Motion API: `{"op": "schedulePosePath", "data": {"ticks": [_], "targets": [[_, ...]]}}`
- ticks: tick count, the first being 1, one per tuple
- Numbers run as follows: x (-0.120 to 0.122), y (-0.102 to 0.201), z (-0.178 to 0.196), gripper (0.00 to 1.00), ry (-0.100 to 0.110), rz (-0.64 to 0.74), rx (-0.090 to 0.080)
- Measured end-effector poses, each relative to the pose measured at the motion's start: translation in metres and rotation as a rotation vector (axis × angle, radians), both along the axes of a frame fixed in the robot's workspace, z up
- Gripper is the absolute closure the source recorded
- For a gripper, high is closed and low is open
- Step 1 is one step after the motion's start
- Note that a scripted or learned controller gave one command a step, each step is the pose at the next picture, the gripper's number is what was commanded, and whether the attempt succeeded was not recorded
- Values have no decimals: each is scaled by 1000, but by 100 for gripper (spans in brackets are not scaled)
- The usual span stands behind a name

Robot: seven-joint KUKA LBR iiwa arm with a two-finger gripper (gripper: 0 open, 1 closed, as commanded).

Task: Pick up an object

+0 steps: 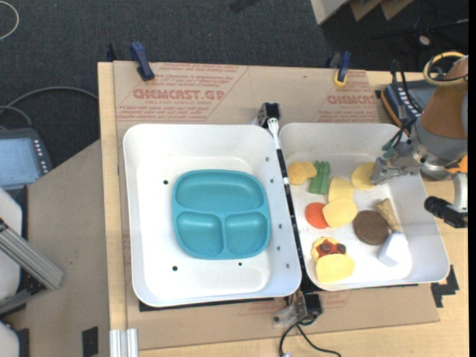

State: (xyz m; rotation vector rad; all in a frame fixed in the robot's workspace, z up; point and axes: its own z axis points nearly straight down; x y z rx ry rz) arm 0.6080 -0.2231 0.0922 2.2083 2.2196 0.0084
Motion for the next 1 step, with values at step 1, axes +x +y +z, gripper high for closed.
{"op": "schedulePosePath", "data": {"ticks": [1], "targets": [[58,0,-7,100,3,-2,0]]}}
